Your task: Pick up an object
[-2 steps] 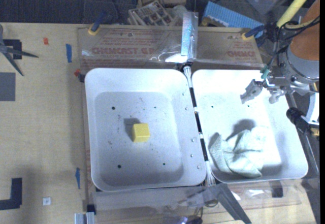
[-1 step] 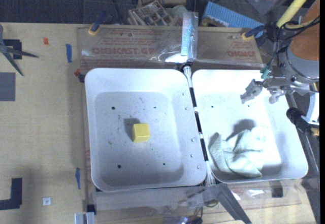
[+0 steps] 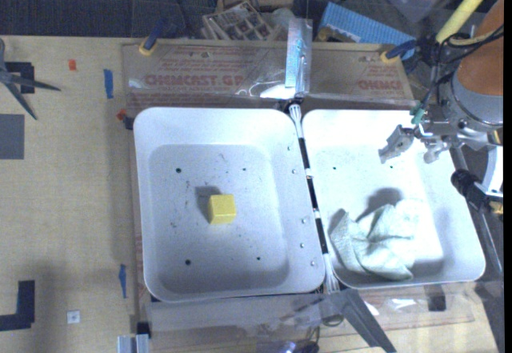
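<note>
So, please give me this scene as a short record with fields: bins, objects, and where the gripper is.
left bin: holds a yellow block, near its middle
right bin: holds a crumpled white cloth, toward the near side
gripper: above the right bin's far right part, apart from the cloth, holding nothing

The grey KUKA arm with its orange band (image 3: 485,75) is seen reaching in from the right edge of the camera view. The wrist is angled down and to the left. The two-finger metal gripper (image 3: 412,145) is carried at its end, pale fingers (image 3: 391,145) splayed apart and pointed downward-left. Nothing is gripped between them.
</note>
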Robot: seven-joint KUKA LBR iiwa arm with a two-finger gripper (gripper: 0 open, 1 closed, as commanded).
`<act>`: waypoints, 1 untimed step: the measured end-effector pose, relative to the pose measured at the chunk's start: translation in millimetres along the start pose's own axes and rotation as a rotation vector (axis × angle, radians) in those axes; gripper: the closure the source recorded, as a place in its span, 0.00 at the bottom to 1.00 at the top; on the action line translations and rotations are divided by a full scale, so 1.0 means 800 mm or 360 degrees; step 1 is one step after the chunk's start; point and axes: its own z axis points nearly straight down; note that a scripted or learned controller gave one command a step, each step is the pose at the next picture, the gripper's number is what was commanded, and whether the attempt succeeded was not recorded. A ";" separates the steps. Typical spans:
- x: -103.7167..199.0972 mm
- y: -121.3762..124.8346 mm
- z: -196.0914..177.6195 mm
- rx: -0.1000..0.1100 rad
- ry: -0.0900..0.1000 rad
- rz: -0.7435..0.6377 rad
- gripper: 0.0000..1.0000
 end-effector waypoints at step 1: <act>0.028 -0.018 0.188 -0.0015 0.0000 0.0349 0.00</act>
